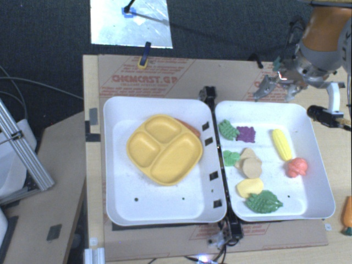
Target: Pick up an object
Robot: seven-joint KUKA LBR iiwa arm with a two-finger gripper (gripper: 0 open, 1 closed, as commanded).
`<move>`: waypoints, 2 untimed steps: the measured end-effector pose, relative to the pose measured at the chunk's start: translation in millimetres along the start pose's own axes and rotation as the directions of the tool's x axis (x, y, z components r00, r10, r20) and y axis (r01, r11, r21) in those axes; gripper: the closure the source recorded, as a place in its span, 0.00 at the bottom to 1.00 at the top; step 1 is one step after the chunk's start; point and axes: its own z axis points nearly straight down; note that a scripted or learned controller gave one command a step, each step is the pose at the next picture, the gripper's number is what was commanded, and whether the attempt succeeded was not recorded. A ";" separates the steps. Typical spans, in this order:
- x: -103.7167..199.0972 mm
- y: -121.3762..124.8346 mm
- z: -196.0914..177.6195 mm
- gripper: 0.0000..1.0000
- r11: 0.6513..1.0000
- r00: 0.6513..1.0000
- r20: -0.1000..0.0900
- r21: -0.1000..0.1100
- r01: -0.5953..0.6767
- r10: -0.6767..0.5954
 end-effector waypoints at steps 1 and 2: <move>-5.0 -90.6 162.2 0.00 1.000 1.000 -0.004 0.022 -0.005 0.005; 95.6 -165.3 67.8 0.00 1.000 1.000 -0.006 0.001 0.009 -0.009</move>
